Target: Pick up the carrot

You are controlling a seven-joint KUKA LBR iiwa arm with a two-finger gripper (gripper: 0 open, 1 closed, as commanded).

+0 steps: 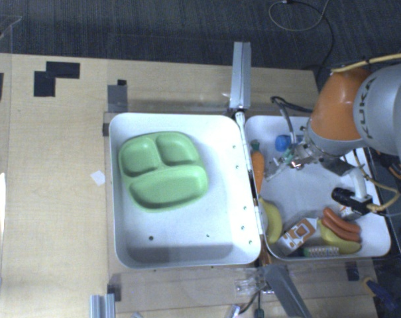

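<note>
The grey arm with its orange band point(339, 108) reaches in from the right over the right-hand shallow white bin point(379, 247); its two-finger gripper point(287, 158) hangs above the upper left part of that bin, amid cables and small fittings, and whether the jaws are released or clenched cannot be told from this slant; nothing can be seen between them. The slim orange carrot point(258, 167) lies lengthwise along the left wall of the right bin, its green top end toward the far side, just beside the gripper but apart from it. Nearer the front of the same wall lies a yellow banana point(274, 221); a small printed orange-and-white packet point(297, 234) sits just to its right; in the front right corner a pair of red-orange sausage-shaped pieces point(341, 225) rests against a yellow-green rounded piece point(338, 241); a black cylindrical part point(349, 197) juts out over them. The left-hand shallow white bin point(187, 254) holds a light green plastic tray with three compartments point(162, 169), set in its upper left half; both bins stand side by side on the pale wooden table point(48, 177).
</note>
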